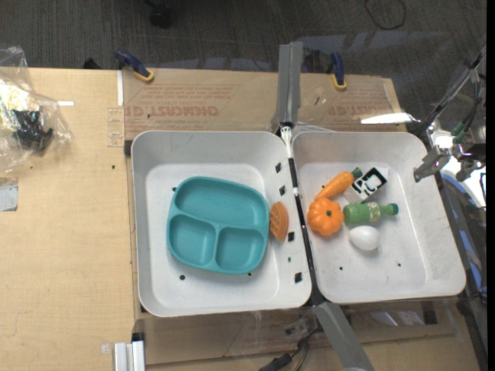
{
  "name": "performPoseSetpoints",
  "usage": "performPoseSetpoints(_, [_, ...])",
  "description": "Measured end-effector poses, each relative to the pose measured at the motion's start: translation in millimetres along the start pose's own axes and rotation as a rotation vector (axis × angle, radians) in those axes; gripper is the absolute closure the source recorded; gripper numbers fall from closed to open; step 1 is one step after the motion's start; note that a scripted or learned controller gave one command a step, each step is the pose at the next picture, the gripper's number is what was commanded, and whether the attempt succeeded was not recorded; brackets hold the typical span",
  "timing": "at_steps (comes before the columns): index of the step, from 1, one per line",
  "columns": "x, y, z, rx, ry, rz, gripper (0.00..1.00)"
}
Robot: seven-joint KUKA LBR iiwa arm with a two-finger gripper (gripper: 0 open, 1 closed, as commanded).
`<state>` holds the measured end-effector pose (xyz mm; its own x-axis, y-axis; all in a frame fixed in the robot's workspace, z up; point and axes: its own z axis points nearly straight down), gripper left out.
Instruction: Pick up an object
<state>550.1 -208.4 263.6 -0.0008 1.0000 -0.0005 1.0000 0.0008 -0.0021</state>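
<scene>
The right bin (418,265) holds a cluster of items: an orange carrot (336,184), a small orange pumpkin (326,216), a green bottle (369,212), a white egg (364,238) and a black-and-white block (370,182). The left bin (155,284) holds a teal divided plate (217,225), and an orange-brown oval piece (278,220) lies against the plate's right edge. My gripper (445,157) hangs at the far right, above the right bin's right rim and well away from the cluster.
Cardboard (201,103) lies behind the bins, held by clamps (135,66). A clear plastic bag (27,122) with dark parts rests on the wooden bench at the far left. A grey divider bar (288,91) runs between the bins.
</scene>
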Motion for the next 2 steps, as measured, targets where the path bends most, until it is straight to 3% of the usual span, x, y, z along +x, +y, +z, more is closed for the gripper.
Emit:
performPoseSetpoints(1, [33, 55, 140, -0.016, -0.002, -0.017, 0.00])
performPoseSetpoints(2, [72, 46, 152, -0.041, -0.014, -0.185, 0.00])
